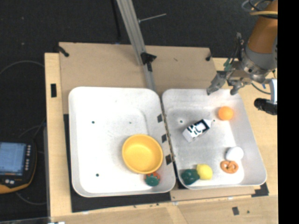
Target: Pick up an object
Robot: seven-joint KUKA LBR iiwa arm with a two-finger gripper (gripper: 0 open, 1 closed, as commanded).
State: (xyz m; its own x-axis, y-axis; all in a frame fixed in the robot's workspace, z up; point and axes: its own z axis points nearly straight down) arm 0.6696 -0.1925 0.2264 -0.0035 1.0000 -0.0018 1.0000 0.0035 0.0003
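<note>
Along the lower edge of the right bin (243,139) lie a green toy (189,175), a yellow toy (204,171), an orange pretzel-shaped ring (229,166) and a white ball (234,153), crowded enough that a descent there could nudge neighbours. Mid-bin lies a black-and-white carton (196,129), tilted, likely to slip. Higher, right of centre, the orange ball (225,113) may roll. At upper right the gripper (224,86) hovers spread wide, holding nothing, over the bin's far rim.

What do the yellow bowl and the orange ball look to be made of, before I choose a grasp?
The yellow bowl looks like moulded plastic: uniform colour, smooth thin rim, soft sheen inside. The orange ball has an even, matte surface with no glare, so probably plastic or foam; this view cannot settle which.
</note>
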